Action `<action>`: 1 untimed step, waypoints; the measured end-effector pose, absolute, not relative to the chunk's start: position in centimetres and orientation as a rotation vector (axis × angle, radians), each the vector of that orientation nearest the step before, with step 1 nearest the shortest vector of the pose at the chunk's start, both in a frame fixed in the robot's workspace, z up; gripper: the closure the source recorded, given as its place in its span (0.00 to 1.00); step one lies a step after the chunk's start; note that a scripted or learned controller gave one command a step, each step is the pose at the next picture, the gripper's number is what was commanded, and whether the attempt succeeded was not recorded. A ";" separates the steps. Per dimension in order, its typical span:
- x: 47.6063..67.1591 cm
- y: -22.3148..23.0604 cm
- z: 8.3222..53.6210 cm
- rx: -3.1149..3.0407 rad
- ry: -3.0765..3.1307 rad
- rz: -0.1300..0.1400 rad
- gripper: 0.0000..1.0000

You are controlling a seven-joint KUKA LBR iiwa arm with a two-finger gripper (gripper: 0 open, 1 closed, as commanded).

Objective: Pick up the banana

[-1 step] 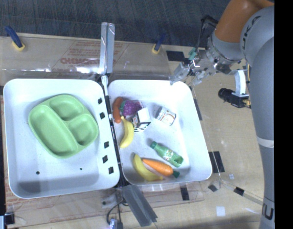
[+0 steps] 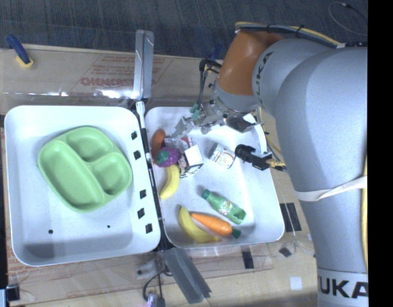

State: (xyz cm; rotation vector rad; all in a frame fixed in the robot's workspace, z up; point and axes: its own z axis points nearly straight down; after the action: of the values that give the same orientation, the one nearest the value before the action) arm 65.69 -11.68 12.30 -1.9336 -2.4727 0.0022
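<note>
**Arm reaches over the right bin, bananas lying below it**

Camera view, looking down at a slant: two shallow white bins sit side by side on a bench. The left bin [image 2: 23, 190] holds a green divided plate [image 2: 85, 167], lying flat near its centre. The right bin [image 2: 263, 226] holds a loose clutter of items.

The grey arm [image 2: 311, 107] enters from three o'clock and fills the right side. Its gripper [image 2: 197, 121] hangs over the right bin's twelve o'clock end, above the clutter. Whether anything sits between the fingers, or how far apart they stand, cannot be told; the metal parts blur together there.

Two bananas show. One banana [image 2: 170, 181] lies against the bin's nine o'clock wall, just beside a purple item [image 2: 169, 156] and an orange item [image 2: 158, 138]. A second banana [image 2: 191, 226] lies at six o'clock, touching a carrot [image 2: 212, 224] that rests across it. A green bottle [image 2: 224, 206] lies on its side near the centre.

The gripper appears poised toward the upper pile, so the nearer banana at nine o'clock looks the likelier target. Its crowded neighbours could make a clean grasp hard.
</note>
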 end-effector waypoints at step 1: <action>52.7 -5.0 19.2 -1.870 -2.522 0.003 0.00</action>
State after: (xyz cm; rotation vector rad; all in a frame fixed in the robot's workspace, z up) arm 52.68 -4.99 19.16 -1.8696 -2.5218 0.0027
